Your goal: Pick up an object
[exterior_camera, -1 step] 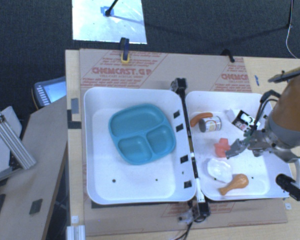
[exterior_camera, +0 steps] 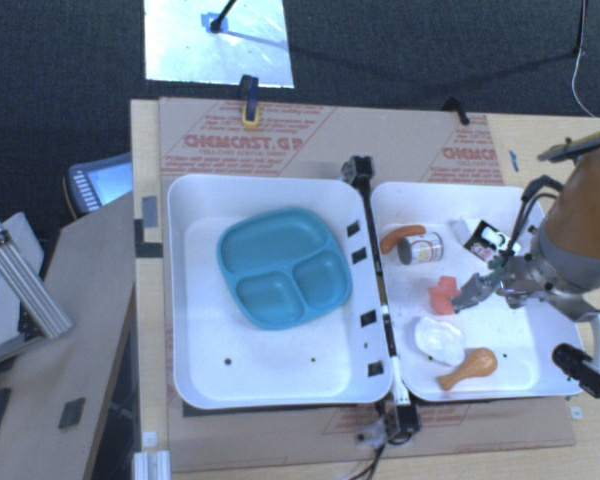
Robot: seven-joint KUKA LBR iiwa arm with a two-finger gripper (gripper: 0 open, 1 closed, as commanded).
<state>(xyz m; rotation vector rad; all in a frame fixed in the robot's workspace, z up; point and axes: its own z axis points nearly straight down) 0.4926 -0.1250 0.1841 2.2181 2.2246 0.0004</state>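
Observation:
In the right bin [exterior_camera: 520, 363] lie several small items: an orange sausage shape [exterior_camera: 401, 236], a small grey can [exterior_camera: 421, 249], a black-and-white box [exterior_camera: 486, 238], a red-pink block [exterior_camera: 443, 296], a white round lid [exterior_camera: 438, 339] and a tan drumstick [exterior_camera: 470, 366]. My gripper [exterior_camera: 473, 292] reaches in from the right and hangs low over this bin. Its tip is just to the right of the red-pink block, very close to it. I see nothing held in it.
The left bin [exterior_camera: 195, 358] holds a blue divided plate [exterior_camera: 283, 266]. A black divider with clips [exterior_camera: 373, 268] runs between the bins. The arm's orange band [exterior_camera: 585, 213] stands over the right bin's far right side. Cardboard lies under both bins.

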